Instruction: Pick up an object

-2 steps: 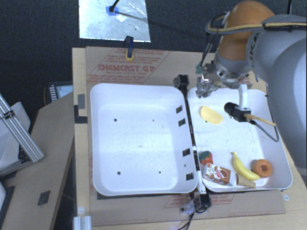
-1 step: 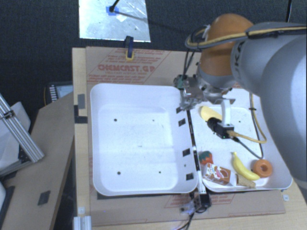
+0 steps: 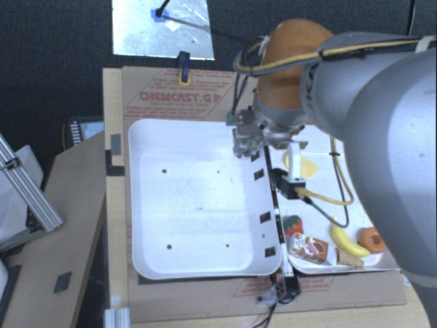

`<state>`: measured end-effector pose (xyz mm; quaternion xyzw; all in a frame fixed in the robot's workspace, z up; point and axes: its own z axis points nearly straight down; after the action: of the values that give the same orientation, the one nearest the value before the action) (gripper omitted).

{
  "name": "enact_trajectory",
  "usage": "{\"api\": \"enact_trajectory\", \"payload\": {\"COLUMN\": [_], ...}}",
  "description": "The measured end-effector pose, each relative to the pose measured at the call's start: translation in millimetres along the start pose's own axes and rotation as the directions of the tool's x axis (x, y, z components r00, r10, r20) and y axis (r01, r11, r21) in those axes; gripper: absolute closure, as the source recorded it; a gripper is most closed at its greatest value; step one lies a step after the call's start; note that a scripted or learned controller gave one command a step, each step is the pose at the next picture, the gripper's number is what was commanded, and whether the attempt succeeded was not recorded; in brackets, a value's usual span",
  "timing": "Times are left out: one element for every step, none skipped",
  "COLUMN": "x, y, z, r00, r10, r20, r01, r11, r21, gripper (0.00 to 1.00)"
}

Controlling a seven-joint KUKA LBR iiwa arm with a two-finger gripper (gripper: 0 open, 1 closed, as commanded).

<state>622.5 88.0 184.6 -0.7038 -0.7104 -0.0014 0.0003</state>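
Gripper: the gripper [image 3: 247, 142] hung over the far end of the divider between the two bins, at the inner rim of the left bin [image 3: 147, 183].
Fingers: blurred and partly masked by the wrist; whether they were spread or pressed together could not be told, and nothing showed between them.
Candidate things: all lay in the right bin [image 3: 341, 266], toward the camera and to the right of the fingers.
Banana: the banana [image 3: 347, 243] lay near that bin's front rim, its long axis slanting from upper left to lower right.
Neighbours: a red-and-white snack packet [image 3: 308, 248] just left of the banana, an orange ring-shaped toy [image 3: 373, 240] just right of it, a small red-and-green piece [image 3: 293, 223] nearer the divider.
Pale round thing: a yellow disc [image 3: 307, 167] lay closest to the fingers, just to their right.
Judgement: the coming move probably called for a shift right across the divider before any descent.
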Motion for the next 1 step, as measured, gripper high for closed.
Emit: {"api": "enact_trajectory", "payload": {"x": [-3.9], "y": [0.4], "z": [0.0], "r00": [1.000], "r10": [0.007], "r20": [0.002], "r01": [-0.007], "r11": [1.000], "r21": [0.000], "gripper": [0.00]}}
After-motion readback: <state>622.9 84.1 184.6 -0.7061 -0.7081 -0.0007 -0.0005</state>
